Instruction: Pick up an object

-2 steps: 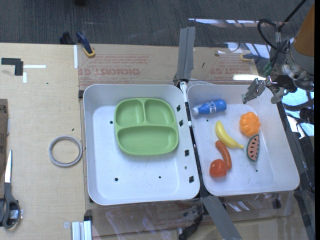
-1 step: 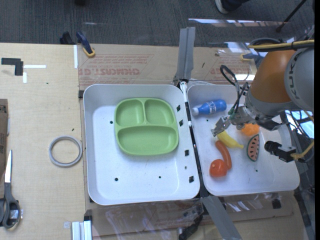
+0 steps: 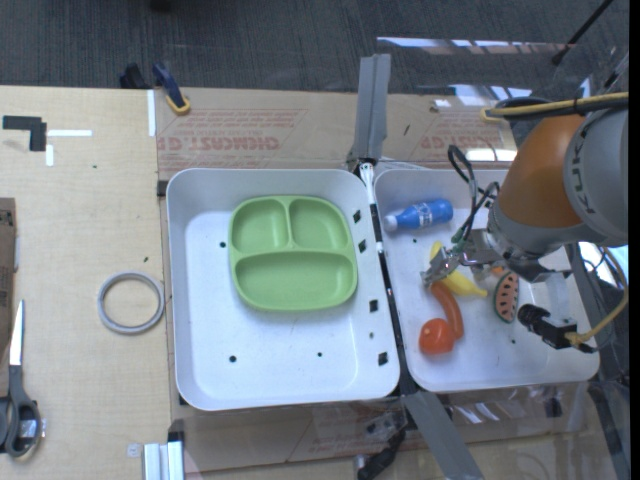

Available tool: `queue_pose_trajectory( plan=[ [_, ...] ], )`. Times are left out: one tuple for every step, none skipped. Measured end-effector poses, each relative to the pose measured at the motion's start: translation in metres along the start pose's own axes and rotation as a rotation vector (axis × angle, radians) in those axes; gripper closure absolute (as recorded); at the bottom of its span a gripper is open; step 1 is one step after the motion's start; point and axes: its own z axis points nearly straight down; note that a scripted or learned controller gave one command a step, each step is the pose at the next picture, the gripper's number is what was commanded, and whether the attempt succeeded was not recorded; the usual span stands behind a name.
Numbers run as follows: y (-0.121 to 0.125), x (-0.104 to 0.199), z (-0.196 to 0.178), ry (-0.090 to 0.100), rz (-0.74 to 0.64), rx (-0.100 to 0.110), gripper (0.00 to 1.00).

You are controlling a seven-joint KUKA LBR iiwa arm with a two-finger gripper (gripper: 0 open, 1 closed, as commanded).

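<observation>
In the right bin (image 3: 560,363) lie a blue bottle (image 3: 418,215), a yellow banana-like toy (image 3: 458,283), an orange-red carrot-like toy (image 3: 443,324) and a watermelon slice (image 3: 506,296). My gripper (image 3: 448,265) hangs low over the bin, its fingers right at the yellow toy's upper left end. The grey arm with its orange band (image 3: 540,173) reaches in from the right and covers part of the bin. I see nothing lifted clear of the bin floor.
The left bin (image 3: 200,358) holds a green divided plate (image 3: 293,251). On the bench to the left lie a grey tape ring (image 3: 131,301) and scissors (image 3: 17,408). A metal divider (image 3: 372,108) stands between the bins at the back.
</observation>
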Motion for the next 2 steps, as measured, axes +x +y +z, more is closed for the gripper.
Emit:
queue_pose_trajectory(
  plan=[
    [0.0, -0.001, -0.007, 0.0, 0.003, 0.002, 1.0],
    [0.04, 0.037, -0.119, -0.003, 0.16, 0.0, 1.0]
  ],
)
